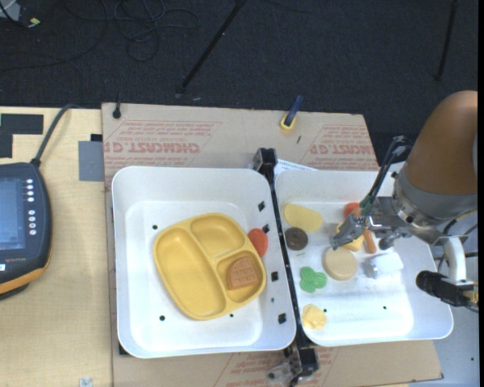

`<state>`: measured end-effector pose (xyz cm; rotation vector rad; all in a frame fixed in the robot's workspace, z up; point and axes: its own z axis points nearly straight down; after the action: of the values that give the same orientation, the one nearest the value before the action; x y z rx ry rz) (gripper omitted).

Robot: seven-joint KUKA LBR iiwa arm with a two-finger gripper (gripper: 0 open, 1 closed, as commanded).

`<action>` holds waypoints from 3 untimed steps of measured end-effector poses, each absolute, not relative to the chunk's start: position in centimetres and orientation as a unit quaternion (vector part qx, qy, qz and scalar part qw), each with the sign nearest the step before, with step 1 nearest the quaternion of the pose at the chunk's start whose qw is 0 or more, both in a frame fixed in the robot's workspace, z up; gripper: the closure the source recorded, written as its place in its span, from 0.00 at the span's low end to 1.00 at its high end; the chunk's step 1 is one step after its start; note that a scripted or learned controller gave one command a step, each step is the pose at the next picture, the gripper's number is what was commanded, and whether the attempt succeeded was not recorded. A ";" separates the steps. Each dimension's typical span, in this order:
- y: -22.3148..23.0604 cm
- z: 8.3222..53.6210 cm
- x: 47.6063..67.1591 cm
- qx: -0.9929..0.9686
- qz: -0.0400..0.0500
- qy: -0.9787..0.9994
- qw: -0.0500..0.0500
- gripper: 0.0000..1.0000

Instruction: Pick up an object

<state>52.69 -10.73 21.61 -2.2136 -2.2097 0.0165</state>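
Camera view: the gripper [356, 234] hangs low inside the right bin [419, 317], in the right-centre of the frame, with the grey arm and its orange band coming in from the right edge. Whether the fingers are open or closed cannot be told; they read as a dark tangle over a cluster of small items.

The candidates for the pick all lie in that right bin. A round beige piece [340, 264] sits just below the gripper, touching or nearly touching it. An orange piece [369, 240] lies just beside the gripper on its right, and a small red-orange bit [352, 210] just above. Further left are a yellow lump [303, 216], a dark brown round piece [295, 238] and a green piece [312, 280]; another yellow piece [315, 317] rests near the bin's lower left corner.

The left bin [137, 216] holds a yellow divided tray [202, 260] with a brown waffle-like item [243, 272] in one compartment, and a red piece [259, 240] beside the tray.

By my judgement the task is at the reach-and-grasp stage: the gripper is down among the objects, nothing appears lifted, and a secure grip and the raise remain.
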 end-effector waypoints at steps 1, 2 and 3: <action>-10.7 22.2 52.9 -0.707 0.002 -0.707 0.003 0.00; -10.4 17.3 52.2 -0.707 0.003 -0.708 0.005 0.00; -10.7 10.7 52.2 -0.707 0.003 -0.707 0.006 0.00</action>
<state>52.22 -10.72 10.70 -2.2121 -2.2140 0.0108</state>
